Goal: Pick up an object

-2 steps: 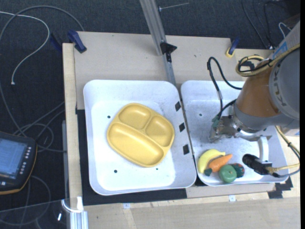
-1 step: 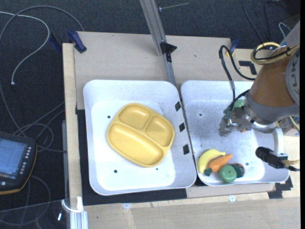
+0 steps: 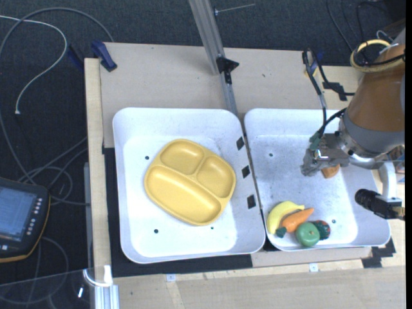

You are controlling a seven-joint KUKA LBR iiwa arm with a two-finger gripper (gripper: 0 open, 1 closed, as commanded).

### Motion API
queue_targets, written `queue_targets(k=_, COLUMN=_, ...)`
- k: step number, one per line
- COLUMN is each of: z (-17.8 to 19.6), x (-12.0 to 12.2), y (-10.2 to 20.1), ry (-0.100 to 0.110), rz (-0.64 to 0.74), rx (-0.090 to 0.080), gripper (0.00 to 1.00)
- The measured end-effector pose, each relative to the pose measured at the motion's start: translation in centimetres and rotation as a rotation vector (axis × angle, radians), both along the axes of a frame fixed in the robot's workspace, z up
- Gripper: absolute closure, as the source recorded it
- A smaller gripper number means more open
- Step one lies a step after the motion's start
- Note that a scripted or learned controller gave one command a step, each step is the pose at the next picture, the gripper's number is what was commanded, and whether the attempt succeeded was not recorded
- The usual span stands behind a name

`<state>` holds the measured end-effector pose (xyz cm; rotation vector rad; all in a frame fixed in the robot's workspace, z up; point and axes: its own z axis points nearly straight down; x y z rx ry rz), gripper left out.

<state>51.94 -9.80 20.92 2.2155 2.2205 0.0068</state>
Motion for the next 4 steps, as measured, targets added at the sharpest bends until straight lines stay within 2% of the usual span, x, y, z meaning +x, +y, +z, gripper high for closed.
queue_targets(k=1, z=1.4, x=0.1, y=0.0, ry=0.003, rz=-0.001, rx=0.000, gripper=1.00)
queue_targets(k=3, z=3.3, x=6.0, y=10.0, ry=0.003, rz=0.005, rx=0.003, gripper=1.00)
queue_targets(k=4, z=2.2, x=8.2, y=15.1, ry=0.005, rz=0.004, rx=0.002, gripper=1.00)
